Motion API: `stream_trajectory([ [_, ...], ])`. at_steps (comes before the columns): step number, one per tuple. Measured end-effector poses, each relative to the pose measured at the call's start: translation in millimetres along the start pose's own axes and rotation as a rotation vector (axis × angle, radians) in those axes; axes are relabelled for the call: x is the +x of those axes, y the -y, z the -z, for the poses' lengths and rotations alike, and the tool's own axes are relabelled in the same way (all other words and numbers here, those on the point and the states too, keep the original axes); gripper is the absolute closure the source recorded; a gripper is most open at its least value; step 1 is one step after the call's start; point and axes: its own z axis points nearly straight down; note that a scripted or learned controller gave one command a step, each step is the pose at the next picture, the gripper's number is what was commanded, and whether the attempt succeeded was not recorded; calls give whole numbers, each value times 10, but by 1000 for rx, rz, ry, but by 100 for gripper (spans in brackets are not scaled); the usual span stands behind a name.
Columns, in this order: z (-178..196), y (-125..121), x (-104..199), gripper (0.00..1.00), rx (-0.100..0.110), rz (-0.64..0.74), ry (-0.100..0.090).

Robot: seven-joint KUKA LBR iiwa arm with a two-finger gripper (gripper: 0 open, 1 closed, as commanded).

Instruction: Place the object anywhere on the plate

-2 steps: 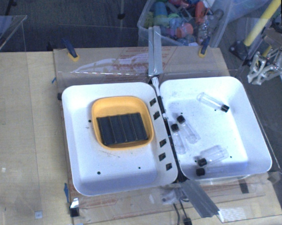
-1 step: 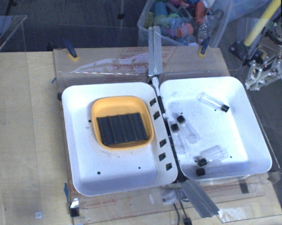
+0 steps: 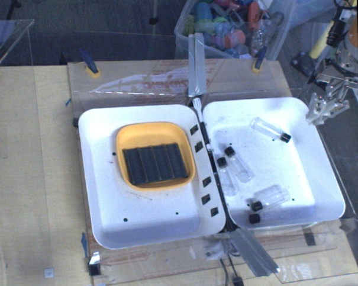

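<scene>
Yellow plate (image 3: 153,133) holds a dark ridged block (image 3: 154,163) in the left bin (image 3: 98,190); the jaws (image 3: 325,106), at the bench's right edge, cannot be read.

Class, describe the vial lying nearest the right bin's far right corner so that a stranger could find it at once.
Start at the right bin. Toward its far right corner lies a clear vial, apart from the others. Its black cap points right, toward the bin's right rim, while the other vials cluster nearer the divider and front edge.

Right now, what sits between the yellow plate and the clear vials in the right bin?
In the camera view, the raised divider where the two bins meet, marked with black tabs, separates the yellow plate from the nearest vials.
</scene>
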Motion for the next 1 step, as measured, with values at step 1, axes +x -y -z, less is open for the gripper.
stream_trajectory([
  [1,524,5,-5,100,7,172,1],
])
